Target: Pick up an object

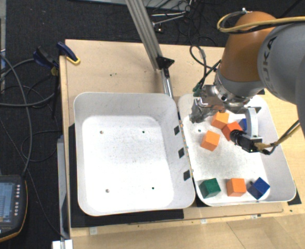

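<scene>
A grey arm [277, 51] with a glossy orange band bore partial white lettering, unreadable at this angle. Its gripper [201, 108] hung over the far end of the right white bin [279, 165]; whether it was apart or together could not be told. Just beside it lay two orange cubes [220, 120] [210, 140]. Along the near edge sat a green block [210, 187], an orange block [236, 187] and a blue block [258, 188]. The left bin [84, 139] was speckled. A metal pole [144, 25] crossed the wooden bench [116, 66].
</scene>
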Controlling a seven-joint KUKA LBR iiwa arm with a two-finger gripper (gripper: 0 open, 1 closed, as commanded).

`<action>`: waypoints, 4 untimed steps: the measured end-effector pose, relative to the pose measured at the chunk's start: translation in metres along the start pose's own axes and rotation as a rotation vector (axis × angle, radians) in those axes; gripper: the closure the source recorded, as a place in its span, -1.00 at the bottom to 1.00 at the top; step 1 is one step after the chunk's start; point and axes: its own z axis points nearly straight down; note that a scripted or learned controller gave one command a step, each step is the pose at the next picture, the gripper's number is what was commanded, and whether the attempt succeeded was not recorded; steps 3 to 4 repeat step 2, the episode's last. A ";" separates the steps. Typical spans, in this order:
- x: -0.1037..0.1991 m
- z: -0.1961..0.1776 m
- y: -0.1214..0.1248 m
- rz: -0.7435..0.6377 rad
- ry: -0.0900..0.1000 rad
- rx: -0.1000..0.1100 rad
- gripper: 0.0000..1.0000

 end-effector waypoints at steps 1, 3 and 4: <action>0.049 -0.012 -0.018 0.000 0.000 0.000 1.00; 0.092 -0.009 -0.053 0.001 0.000 0.002 1.00; 0.092 -0.009 -0.053 0.001 0.000 0.002 1.00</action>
